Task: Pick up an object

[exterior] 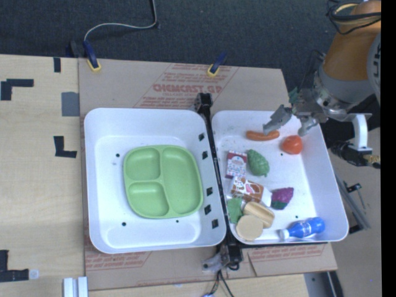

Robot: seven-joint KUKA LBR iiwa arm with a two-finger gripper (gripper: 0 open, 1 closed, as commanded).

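Where the bench comes closest at the bottom of the frame, the right bin (334, 193) holds its nearest things: a blue bottle (303, 229) lying on its side at the lower right, and beside it to the left a round tan piece (249, 228) touching a tan bread-like block (260, 212). Just left of these, a small green item (234, 208) sits against the bin's left wall. A step farther up lie a red-and-white packet (247, 189) and a purple piece (282, 197), apart from each other. Above them, a small red-and-white carton (236, 164) lies just beside a dark green leafy lump (258, 163).

Filling the lower left-centre of the frame, the left bin (105, 125) carries a light green divided plate (164, 181) with three compartments.

Farther up in the right bin, a red tomato-like ball (292, 144) rests near the right wall, and an orange carrot-like stick (262, 135) lies flat just left of it — the two are close but not touching.

At the upper right, the gripper (289, 124) hangs above that far end of the right bin, its two fingers spread wide apart with nothing between them — one fingertip over the stick's right end, the other above the ball. Whether either finger touches anything below cannot be told. The grey arm (349, 67) with its orange band rises behind it to the frame's upper right corner.
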